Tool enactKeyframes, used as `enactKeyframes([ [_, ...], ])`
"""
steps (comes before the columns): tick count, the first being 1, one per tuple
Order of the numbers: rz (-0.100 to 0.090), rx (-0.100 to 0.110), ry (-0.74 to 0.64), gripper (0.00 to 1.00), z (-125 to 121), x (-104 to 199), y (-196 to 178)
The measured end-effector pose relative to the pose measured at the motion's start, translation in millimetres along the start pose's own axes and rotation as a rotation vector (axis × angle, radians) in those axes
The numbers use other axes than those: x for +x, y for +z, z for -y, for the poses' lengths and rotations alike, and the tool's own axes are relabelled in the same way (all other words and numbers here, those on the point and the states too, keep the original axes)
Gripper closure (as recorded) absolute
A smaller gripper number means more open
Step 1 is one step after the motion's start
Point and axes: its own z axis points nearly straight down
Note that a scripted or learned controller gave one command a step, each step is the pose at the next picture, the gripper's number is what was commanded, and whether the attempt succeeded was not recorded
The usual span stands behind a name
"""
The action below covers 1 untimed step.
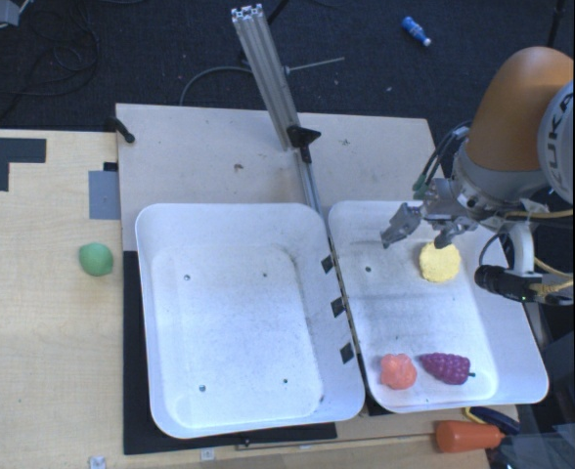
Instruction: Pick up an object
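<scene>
The grey two-finger gripper (426, 228), fingers spread and holding nothing, hangs over the right white plastic bin (522, 384) beside a round yellow toy (440, 263); an orange toy (398, 371) and purple grape bunch (446, 366) lie near the bin's front edge.

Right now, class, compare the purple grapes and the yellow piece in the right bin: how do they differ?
Colour: the purple grapes are dark purple; the yellow piece is pale yellow.
Surface: the grapes look bumpy and clustered; the yellow piece looks smooth and rounded.
Place: the grapes lie near the front edge beside an orange-pink piece; the yellow piece lies farther back, just beside the hand.
Both rest in the right bin.
</scene>
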Motion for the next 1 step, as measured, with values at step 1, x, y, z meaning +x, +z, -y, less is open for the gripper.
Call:
enactKeyframes([
  [1, 0.0, 0.0, 0.0, 0.0, 4.2, -4.7, 44.6],
])
